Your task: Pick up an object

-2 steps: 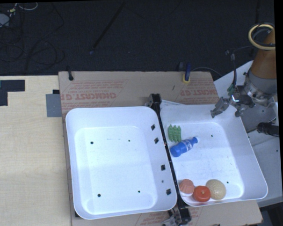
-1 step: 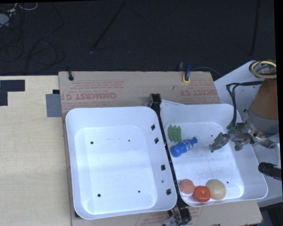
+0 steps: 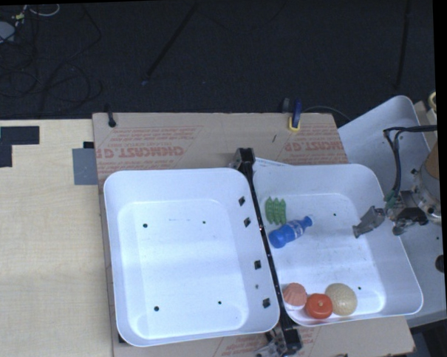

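Note:
The right bin (image 3: 395,292) holds several small objects. A green ridged piece (image 3: 275,209) lies near its left wall, with a blue bottle (image 3: 288,232) on its side just below it. Along the front edge sit a pink piece (image 3: 293,294), a red round object (image 3: 318,306) and a beige ball (image 3: 342,297). My gripper (image 3: 383,224) hovers over the right part of this bin, to the right of the blue bottle. Its fingers stand spread, open, with nothing between them.
The left bin (image 3: 125,289) lies beside the right one, with a black divider (image 3: 259,243) between them. Both rest on a cardboard sheet (image 3: 170,143). Cables (image 3: 394,159) hang by the arm at the right.

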Motion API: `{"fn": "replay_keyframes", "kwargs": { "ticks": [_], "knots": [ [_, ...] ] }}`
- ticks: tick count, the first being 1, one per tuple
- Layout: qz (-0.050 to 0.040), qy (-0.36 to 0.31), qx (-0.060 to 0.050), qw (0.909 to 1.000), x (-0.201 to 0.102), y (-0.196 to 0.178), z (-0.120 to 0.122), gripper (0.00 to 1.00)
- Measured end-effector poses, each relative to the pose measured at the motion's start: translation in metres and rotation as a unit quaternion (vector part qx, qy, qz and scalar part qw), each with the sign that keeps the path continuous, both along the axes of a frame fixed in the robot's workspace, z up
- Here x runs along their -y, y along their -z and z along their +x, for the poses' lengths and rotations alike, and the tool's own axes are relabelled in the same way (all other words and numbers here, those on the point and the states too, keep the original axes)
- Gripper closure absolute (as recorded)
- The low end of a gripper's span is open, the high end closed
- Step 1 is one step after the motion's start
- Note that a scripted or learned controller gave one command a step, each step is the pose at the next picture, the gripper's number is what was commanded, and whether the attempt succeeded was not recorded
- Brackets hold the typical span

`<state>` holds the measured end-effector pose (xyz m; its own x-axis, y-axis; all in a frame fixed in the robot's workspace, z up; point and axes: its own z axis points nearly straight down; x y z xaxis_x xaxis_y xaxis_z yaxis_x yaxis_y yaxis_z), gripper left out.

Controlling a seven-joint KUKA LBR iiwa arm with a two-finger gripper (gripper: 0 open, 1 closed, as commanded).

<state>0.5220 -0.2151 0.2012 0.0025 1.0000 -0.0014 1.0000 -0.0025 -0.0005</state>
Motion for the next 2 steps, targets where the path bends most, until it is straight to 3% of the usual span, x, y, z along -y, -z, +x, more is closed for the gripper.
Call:
{"fn": "replay_keyframes", "kwargs": {
  "ticks": [1, 2],
  "knots": [
    [0.001, -0.004, 0.0, 1.0, -0.011, 0.076, 0.108, 0.0],
    [-0.0007, -0.002, 0.004, 1.0, 0.0, -0.005, 0.124, 0.0]
  ]
}}
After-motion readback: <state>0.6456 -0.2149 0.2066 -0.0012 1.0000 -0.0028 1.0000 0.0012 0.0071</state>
